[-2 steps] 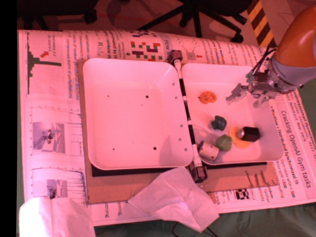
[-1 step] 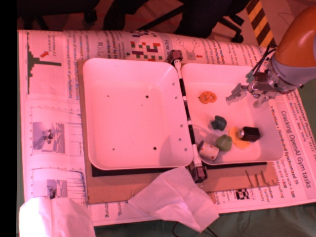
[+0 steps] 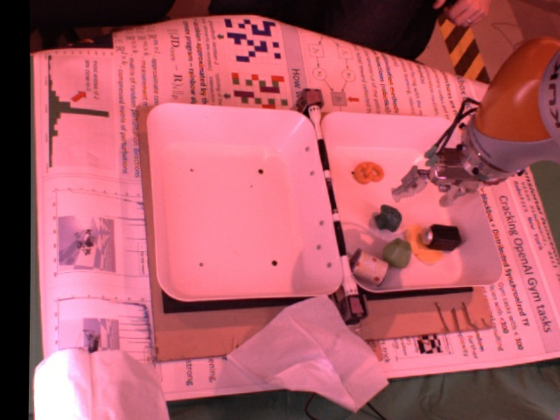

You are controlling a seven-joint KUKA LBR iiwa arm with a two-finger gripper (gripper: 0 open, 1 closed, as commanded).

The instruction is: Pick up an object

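Bench: printed paper posters [image 3: 87,191] lay under two shallow white bins [image 3: 236,147].
Gripper [image 3: 418,185]: spread apart, grasping nothing, over the right bin.

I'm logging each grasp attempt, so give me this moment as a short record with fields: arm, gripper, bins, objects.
arm: enters from the right, over the right bin
gripper: above the bin, jaws apart, nothing between them
left bin: white
objects in right bin: orange pretzel shape, dark teal lump, green lump, black block, white cup
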